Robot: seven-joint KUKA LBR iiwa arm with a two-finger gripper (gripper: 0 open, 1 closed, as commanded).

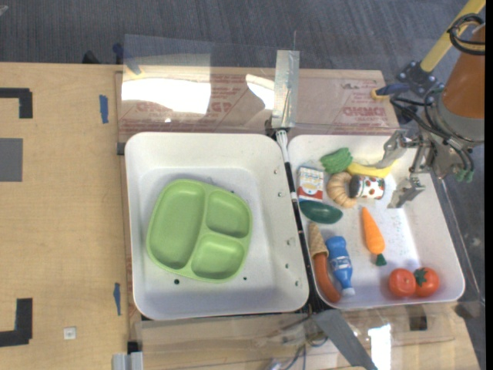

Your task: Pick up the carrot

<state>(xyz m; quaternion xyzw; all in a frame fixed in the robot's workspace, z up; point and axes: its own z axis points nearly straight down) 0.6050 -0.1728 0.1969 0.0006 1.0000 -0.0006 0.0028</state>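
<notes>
Lying in right bin: carrot

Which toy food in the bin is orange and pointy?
The carrot, in the right bin. It is long, orange and tapered, with a small green top pointing toward the round red tomato.

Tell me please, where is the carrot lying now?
The carrot lies in the right bin, near its middle, with the blue bottle to its left and the tomatoes just below it in the camera view.
</notes>
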